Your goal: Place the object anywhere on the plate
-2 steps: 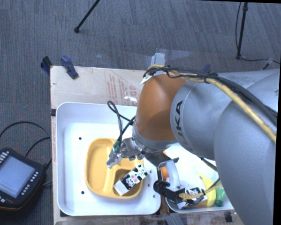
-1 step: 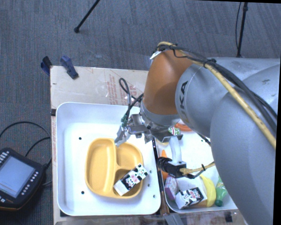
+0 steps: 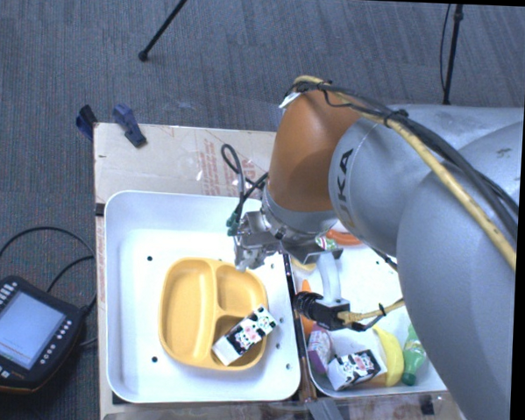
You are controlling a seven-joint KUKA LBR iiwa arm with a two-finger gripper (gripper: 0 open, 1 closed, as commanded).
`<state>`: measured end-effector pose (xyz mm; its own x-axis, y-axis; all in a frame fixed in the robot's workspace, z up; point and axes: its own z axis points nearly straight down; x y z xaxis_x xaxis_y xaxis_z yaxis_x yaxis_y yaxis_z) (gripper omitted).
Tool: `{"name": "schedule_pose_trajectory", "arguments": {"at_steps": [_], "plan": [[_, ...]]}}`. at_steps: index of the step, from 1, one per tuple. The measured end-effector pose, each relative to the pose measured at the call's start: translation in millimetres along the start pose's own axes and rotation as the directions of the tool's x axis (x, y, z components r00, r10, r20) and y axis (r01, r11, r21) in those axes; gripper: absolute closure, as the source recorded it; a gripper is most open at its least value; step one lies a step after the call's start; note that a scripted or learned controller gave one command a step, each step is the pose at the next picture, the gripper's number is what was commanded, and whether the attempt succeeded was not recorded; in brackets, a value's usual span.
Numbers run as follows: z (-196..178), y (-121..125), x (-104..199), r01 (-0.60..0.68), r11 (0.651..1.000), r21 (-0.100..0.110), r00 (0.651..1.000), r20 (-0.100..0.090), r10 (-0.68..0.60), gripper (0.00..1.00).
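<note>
Cartons come first: a small black-and-white cow-patterned carton [image 3: 246, 335] lies tilted in the near right compartment of the yellow divided plastic plate [image 3: 190, 311], which sits in the left shallow white bin [image 3: 130, 233]. A second cow-patterned carton [image 3: 356, 368] lies in the right white bin [image 3: 378, 268], beside a yellow banana [image 3: 389, 354] and a green item [image 3: 412, 355]; no print on either carton is legible. Farther back, the two-finger gripper [image 3: 245, 253] hangs just above the plate's far rim; whether it is wide or narrow cannot be told. Above it the orange band [image 3: 305, 159] bears partial black letters "KA". At left lies a grey teach pendant [image 3: 21, 331].
</note>
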<state>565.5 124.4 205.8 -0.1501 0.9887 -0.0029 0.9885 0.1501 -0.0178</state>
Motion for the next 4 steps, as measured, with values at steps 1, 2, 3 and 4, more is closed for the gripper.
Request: {"name": "schedule_pose_trajectory", "arguments": {"at_steps": [1,2,3,4], "plan": [[17.7,-51.9,72.5,0.237,0.972,-0.007,0.972,0.001,-0.237,1.0],[-122.1,-27.4,66.7,0.39,0.921,-0.01,0.921,0.004,-0.39,1.0],[-198.0,-61.1,52.0,0.458,0.889,-0.01,0.889,0.005,-0.458,1.0],[-157.9,15.4,27.1,0.376,0.927,-0.01,0.927,0.004,-0.376,1.0]]}}
